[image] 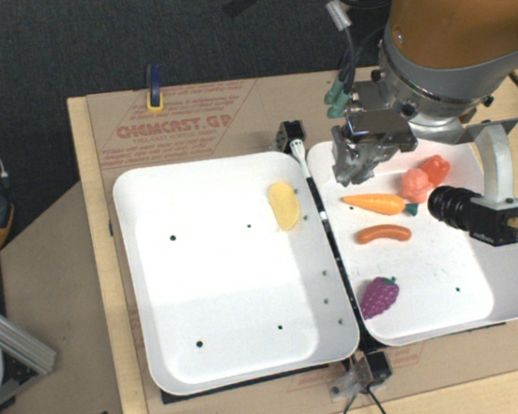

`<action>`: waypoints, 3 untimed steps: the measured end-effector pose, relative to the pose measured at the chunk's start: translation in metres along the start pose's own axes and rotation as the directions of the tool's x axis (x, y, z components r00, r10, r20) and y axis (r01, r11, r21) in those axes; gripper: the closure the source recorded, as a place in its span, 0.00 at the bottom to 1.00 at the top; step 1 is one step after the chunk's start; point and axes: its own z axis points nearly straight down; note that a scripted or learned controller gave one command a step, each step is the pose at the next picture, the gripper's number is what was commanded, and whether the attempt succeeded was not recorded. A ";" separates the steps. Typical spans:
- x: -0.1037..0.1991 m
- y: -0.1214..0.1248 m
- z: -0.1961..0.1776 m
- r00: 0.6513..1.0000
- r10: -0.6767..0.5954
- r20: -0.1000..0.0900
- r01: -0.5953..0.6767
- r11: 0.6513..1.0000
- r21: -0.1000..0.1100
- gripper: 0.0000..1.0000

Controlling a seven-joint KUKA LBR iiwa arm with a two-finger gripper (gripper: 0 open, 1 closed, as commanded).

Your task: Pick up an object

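The gripper point(357, 171) is hovering, seemingly empty, finger spread unclear; it needs centring over the toy carrot point(377, 203) before closing.

Bench point(60, 275) surfaced with a brown cardboard sheet point(190, 116) printed in red lettering near its far edge. Two shallow white bins rest side by side on the sheet: the left bin point(156, 290) and the right bin point(498, 293), their inner edges touching along the centre. A blue-and-yellow clip point(155, 90) grips the far edge.
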 end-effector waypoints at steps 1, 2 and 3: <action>0.000 0.001 -0.010 1.000 -0.001 0.000 0.001 1.000 -0.002 1.00; 0.001 0.001 -0.020 1.000 -0.002 0.000 0.002 1.000 -0.005 1.00; -0.021 -0.002 0.064 1.000 0.005 0.003 -0.005 1.000 0.014 1.00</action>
